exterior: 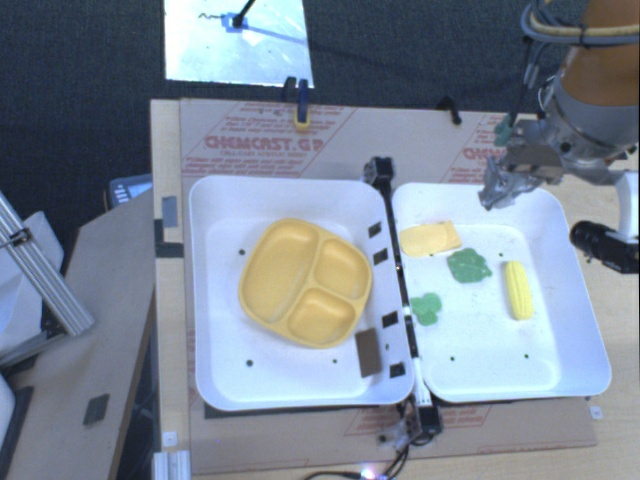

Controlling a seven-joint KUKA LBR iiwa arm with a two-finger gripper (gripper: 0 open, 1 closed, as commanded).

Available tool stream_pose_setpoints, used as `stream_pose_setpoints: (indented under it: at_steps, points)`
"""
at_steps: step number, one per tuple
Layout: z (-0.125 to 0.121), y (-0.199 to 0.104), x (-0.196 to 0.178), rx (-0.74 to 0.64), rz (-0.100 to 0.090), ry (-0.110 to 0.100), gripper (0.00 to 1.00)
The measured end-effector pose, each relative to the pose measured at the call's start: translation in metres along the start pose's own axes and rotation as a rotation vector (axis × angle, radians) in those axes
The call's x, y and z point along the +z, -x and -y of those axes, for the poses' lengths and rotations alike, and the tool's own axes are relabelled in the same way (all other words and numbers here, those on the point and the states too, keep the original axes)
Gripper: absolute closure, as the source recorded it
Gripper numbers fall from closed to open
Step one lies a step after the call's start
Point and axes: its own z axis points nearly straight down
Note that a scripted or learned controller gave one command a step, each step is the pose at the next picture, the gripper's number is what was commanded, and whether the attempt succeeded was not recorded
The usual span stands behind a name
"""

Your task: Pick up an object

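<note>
On the bench, the left bin point(215, 368) holds a yellow divided plate point(305, 281). Beside it, the right bin point(575, 368) holds a yellow cheese slice point(430, 238), a corn cob point(518, 289) and two green pieces point(468, 265). Above its far rim hangs the claw point(497, 196), holding nothing; its opening I cannot tell.

Dark carpet floor point(80, 58); shiny metal sheet point(235, 28) lying on it up top; tan tabletop point(600, 218); aluminium rail point(40, 278) at left edge.
</note>
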Motion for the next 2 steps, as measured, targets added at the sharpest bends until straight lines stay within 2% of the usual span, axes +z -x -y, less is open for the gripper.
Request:
stream_pose_setpoints:
  at_steps: [1, 2]
  points:
    - [0.03, -0.018, -0.151, -0.012, -0.002, 0.028, 1.0]
    - [-0.089, 0.04, -0.162, -0.004, 0.004, 0.019, 1.0]
